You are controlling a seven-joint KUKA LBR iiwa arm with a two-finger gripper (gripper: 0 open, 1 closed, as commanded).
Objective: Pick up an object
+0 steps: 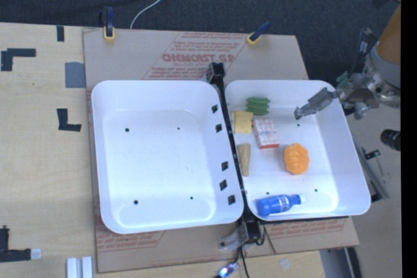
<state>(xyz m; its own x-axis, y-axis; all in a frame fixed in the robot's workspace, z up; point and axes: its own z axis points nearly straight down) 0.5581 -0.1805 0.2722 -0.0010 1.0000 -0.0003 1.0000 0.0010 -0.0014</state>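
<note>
The right bin (326,202) holds several objects: a green ridged item (258,105), a yellow block (243,122), a small red and white box (265,132), an orange round fruit (296,159), a tan wedge (244,159) and a blue bottle (279,204) lying on its side near the front wall. My gripper (307,108) hangs over the back right part of this bin, right of the green item and above the orange fruit. I see nothing held in it.
The left bin (156,159) sits beside the right one, with a black divider (225,140) along their shared wall. Both rest on a cardboard sheet (189,55) held by two clamps. The arm's wrist (374,84) comes in from the right.
</note>
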